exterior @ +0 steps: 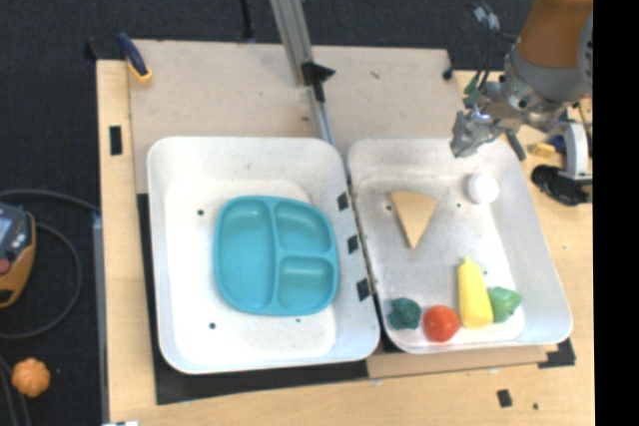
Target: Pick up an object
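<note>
The right bin (519, 214) holds a tan wedge (412, 214), a small white ball (482, 188), a yellow bottle-like piece (472, 292), a red tomato (440, 321), a dark green lump (404, 312) and a light green piece (504, 300). My gripper (467, 137) hangs over the bin's far right corner, just above and to the left of the white ball. Nothing shows between its fingers.
The left bin (180, 185) carries a blue divided plate (277, 254). A metal post (290, 15) rises behind the bins. An orange ball (30, 376) lies off the bench at lower left.
</note>
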Controlling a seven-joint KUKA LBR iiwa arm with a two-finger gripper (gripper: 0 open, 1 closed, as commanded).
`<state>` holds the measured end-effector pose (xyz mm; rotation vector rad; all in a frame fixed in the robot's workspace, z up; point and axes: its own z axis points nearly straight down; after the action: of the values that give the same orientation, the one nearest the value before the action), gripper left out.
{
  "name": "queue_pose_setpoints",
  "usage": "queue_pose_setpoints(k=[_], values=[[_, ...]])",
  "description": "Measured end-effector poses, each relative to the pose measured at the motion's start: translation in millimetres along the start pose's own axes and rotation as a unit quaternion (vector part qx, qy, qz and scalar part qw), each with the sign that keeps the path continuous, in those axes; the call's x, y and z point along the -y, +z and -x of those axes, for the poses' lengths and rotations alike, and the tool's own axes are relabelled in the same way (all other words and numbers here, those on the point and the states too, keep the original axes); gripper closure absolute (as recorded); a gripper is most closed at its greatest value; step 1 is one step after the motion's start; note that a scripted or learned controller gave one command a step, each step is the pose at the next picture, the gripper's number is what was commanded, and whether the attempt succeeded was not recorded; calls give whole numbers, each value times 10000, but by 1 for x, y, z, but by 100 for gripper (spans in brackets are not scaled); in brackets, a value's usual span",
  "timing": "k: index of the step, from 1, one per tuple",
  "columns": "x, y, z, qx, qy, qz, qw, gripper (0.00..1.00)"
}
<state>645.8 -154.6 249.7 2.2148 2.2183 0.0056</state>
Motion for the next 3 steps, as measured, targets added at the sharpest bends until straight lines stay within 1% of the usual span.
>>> queue_pose_setpoints(k=[1, 2, 3], values=[[-1, -27, 2, -4, -3, -12, 10000, 100], [22, -32, -49, -17, -24, -26, 10000, 100], [53, -32, -99, -17, -25, -30, 10000, 100]])
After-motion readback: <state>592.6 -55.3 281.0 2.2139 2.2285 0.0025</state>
